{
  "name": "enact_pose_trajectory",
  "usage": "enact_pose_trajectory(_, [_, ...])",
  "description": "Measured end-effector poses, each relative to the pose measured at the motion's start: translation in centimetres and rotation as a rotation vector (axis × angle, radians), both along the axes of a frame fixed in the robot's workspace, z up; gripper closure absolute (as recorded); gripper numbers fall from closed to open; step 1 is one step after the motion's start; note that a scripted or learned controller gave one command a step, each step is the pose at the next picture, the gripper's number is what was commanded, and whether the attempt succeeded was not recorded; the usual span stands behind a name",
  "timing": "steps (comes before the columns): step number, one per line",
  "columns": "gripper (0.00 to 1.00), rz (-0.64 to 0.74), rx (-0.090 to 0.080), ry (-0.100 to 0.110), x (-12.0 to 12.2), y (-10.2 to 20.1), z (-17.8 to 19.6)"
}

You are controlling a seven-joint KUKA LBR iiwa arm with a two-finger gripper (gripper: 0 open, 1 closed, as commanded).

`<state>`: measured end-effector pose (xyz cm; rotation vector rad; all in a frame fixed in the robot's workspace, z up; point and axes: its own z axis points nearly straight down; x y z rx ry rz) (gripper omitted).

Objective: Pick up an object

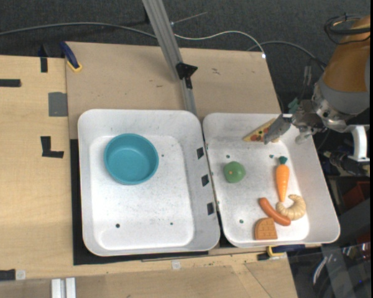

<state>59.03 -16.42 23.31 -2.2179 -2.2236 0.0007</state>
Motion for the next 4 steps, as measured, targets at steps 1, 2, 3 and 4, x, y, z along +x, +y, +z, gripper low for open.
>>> enact_pose_trajectory(1, [0.00, 0.000, 0.000, 0.000, 0.0, 0.0, 0.0])
enact_pose_trajectory(2, [0.00, -0.001, -0.001, 0.004, -0.4, 0.0, -4.4])
enact_pose_trajectory(3, [0.00, -0.001, 0.000, 0.006, -0.6, 1.0, -9.3])
enact_pose_trajectory(4, [0.00, -0.001, -0.002, 0.000, -0.7, 1.0, -14.6])
